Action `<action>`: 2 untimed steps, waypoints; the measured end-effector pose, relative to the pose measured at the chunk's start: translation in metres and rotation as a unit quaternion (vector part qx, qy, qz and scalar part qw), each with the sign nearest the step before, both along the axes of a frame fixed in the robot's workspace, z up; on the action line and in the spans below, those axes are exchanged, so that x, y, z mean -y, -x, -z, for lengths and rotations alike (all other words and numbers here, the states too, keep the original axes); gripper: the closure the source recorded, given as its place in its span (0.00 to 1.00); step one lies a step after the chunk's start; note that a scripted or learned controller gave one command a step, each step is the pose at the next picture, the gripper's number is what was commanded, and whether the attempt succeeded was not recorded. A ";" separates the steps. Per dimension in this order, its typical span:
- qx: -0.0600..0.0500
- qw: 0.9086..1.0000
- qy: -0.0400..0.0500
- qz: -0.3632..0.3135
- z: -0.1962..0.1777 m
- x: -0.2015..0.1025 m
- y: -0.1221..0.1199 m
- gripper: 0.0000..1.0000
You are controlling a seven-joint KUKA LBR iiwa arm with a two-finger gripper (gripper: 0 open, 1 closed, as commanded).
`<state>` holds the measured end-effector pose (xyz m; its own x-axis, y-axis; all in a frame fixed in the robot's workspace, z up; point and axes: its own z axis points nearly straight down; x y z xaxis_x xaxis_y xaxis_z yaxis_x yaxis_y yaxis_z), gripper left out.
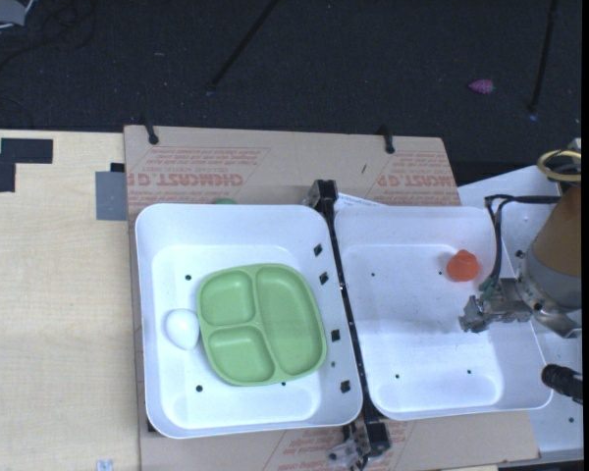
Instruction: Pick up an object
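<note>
Orange ball sits in the right bin, just up-left of the gripper.
Round, no long axis. Whether the jaws are parted or closed cannot be made out; nothing shows gripped.

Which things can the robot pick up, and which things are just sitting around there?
For the job:
- orange ball in the right bin
- white egg in the left bin
- green tray in the left bin
- gripper, over the right bin

Just lying about:
- cardboard sheet
- cables
- purple scrap
</note>
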<state>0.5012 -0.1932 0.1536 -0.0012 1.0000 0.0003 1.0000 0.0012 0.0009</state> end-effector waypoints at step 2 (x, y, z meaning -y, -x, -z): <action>0.001 1.000 0.001 0.000 -0.090 0.000 -0.002 1.00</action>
<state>0.5029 -0.1931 0.2439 -0.0013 1.0000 -0.0008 1.0000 0.0013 0.0021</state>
